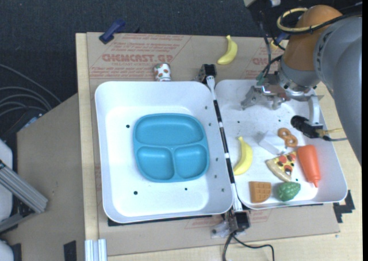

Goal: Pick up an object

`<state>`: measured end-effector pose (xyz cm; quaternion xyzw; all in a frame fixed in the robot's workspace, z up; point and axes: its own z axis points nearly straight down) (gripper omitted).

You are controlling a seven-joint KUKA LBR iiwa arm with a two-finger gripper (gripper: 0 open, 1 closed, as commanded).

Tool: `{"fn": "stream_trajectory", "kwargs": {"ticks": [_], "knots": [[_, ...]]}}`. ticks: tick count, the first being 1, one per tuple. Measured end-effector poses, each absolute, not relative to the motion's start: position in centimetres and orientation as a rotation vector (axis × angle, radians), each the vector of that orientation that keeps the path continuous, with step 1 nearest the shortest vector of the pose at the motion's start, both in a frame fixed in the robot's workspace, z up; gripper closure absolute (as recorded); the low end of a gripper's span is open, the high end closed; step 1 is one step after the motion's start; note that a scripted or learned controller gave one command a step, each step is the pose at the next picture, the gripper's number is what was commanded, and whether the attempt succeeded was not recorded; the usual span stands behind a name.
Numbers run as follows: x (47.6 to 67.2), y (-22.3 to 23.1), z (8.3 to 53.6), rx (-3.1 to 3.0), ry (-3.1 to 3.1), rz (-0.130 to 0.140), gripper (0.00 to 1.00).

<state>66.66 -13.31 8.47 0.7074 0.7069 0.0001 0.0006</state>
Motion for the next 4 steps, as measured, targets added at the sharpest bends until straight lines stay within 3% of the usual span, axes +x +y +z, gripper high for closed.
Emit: {"fn": "stream_trajectory", "kwargs": {"ticks": [1,2,3,4], "knots": [[66.7,-13.2,9.5,2.219,2.219,0.003,1.0],[66.7,-13.3,9.5,2.219,2.219,0.002,0.0],[66.8,-13.2,10.6,2.217,2.218,0.005,1.0],[66.8,-13.2,10.5,2.218,2.218,0.004,0.0]]}}
